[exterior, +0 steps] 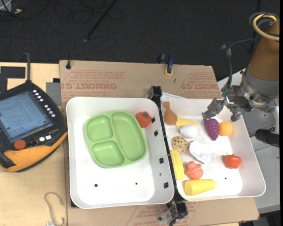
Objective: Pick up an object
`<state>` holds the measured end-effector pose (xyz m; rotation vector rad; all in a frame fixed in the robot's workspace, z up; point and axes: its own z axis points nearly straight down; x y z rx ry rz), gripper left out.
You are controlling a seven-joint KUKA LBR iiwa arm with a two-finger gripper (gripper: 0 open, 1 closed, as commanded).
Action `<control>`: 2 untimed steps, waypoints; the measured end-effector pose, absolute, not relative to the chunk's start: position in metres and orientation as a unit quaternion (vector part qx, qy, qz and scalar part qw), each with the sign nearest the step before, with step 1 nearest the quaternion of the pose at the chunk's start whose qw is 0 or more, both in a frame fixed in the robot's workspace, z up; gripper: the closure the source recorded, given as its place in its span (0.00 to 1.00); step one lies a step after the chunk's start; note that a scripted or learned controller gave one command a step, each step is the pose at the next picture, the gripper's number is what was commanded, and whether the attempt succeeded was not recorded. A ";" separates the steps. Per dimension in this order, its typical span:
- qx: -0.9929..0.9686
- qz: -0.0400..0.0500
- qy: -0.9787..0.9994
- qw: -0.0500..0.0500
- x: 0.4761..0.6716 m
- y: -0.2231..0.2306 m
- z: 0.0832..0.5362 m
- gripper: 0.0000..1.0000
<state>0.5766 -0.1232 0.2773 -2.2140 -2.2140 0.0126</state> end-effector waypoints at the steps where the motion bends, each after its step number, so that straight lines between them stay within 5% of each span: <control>1: -0.707 0.000 -0.708 0.000 0.578 -0.123 0.284 0.00; 2: -0.707 0.003 -0.708 0.004 0.576 -0.127 0.220 0.00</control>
